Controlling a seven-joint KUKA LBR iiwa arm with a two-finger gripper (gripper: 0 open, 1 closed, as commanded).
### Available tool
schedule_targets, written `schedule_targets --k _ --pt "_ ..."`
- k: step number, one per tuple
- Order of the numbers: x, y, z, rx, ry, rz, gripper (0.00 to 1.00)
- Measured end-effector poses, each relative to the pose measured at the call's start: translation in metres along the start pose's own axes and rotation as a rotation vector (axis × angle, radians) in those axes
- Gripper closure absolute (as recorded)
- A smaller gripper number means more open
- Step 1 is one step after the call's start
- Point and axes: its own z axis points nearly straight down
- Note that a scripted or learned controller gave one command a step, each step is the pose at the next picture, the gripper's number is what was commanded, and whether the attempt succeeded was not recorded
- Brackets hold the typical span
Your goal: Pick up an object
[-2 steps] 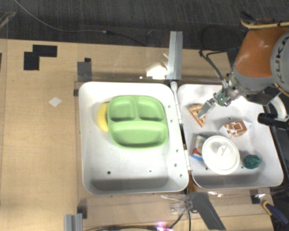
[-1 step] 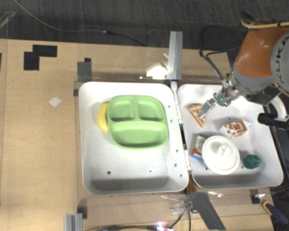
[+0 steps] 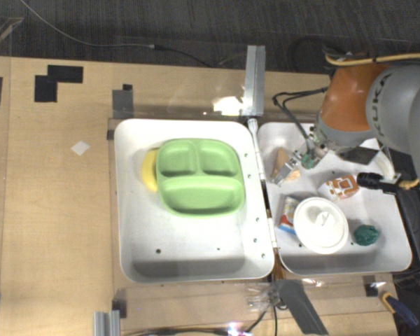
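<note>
The robot's gripper (image 3: 302, 161) hangs low in the right bin (image 3: 392, 261), just beside a small tan object (image 3: 282, 165). Whether its jaws are apart cannot be told. Nothing looks lifted; the pick seems not yet done.

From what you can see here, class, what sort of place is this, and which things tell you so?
Most likely a robotics lab set up for grasping trials: a grey arm reaching over two white bins on a bench, loose household items like a green divided plate, and trailing cables.
</note>
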Motion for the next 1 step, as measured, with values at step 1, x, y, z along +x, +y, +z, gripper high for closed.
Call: schedule_targets --k 1 --pt "-0.0019 0.0025 -0.0128 -0.007 -0.006 0.001 1.0"
